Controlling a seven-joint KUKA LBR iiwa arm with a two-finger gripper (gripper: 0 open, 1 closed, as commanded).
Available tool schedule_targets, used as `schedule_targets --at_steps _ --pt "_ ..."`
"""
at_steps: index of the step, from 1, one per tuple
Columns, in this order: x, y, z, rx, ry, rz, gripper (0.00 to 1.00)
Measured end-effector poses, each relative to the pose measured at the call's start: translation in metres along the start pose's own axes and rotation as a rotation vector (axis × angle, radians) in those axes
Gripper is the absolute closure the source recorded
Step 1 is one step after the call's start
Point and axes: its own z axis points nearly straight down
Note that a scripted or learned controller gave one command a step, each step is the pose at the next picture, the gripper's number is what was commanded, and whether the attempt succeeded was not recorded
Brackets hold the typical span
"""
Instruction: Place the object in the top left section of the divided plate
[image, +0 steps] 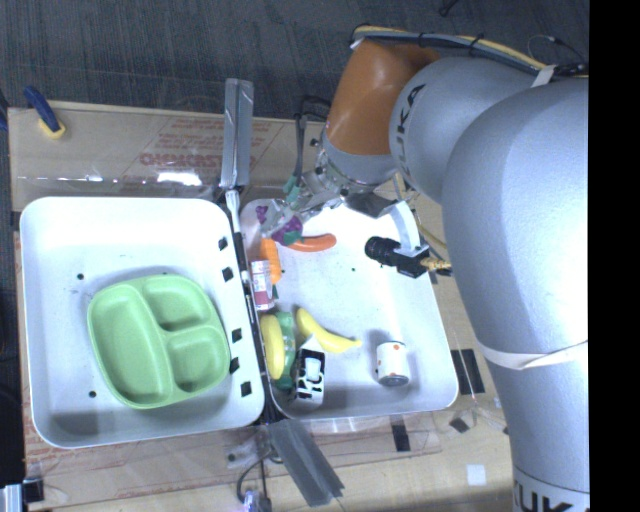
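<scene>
Green divided plate (158, 340) waits in the left bin (40, 300); the gripper (296, 212) hovers over the right bin's far-left clutter, picking stage, jaws' state unclear; next it needs a firm grasp.

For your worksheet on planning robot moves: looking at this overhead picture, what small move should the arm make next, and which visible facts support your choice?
Probably a short descent onto the cluttered top-left corner of the right bin. The claw hangs over the purple item beside the orange sausage-like toy, with nothing visibly held, while the green divided plate in the left bin awaits an object.
</scene>
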Motion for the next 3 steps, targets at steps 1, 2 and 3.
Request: schedule_targets --at_steps 1,2,3 --pt "0.085 0.005 0.002 0.004 0.001 0.229 1.00" --pt "0.143 -0.007 -0.006 0.003 -0.001 0.207 1.00" --pt "0.143 -0.007 -0.006 0.003 -0.001 0.207 0.00"
